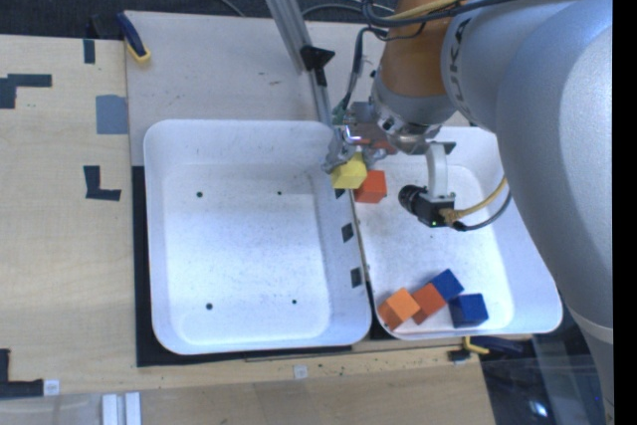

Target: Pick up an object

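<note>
My gripper (347, 157) hangs over the ridge between the two bins, at the upper left of the right bin (518, 244). A yellow block (349, 176) sits between its fingertips, overlapping the ridge as if raised off the floor; the fingers are shut on it. Just to the right of the yellow one, a red-orange block (371, 187) touches or nearly touches it. At the right bin's front lie an orange block (399, 309), a red-orange block (429, 300) and two blue blocks (447, 283) (468, 311).
The left bin (239, 234) is a bare white floor with small dark specks. A slanted metal rail (284, 5) runs down behind the gripper. The arm's grey body covers the right bin's far right side. A black cable fitting (426, 204) hangs beside the wrist.
</note>
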Robot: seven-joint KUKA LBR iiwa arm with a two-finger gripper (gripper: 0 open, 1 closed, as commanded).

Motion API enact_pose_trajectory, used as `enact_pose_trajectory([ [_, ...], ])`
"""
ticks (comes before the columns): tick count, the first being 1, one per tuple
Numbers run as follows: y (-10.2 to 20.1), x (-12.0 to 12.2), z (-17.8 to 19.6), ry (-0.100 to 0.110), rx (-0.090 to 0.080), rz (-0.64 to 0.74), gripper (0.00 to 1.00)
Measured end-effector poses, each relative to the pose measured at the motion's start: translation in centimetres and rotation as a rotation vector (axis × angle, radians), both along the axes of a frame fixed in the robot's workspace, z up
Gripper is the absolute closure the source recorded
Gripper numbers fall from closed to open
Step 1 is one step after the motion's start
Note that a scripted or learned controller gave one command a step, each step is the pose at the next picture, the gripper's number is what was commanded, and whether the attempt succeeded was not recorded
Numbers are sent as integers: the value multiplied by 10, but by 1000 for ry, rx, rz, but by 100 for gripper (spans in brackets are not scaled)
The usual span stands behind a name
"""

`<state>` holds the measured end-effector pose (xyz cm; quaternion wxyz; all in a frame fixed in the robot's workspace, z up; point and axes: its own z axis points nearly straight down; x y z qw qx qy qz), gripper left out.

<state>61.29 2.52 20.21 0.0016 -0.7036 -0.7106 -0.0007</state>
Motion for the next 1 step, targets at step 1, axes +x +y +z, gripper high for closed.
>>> enact_pose_trajectory([
  [1, 58, -49, -12, 5, -1, -3, 100],
])
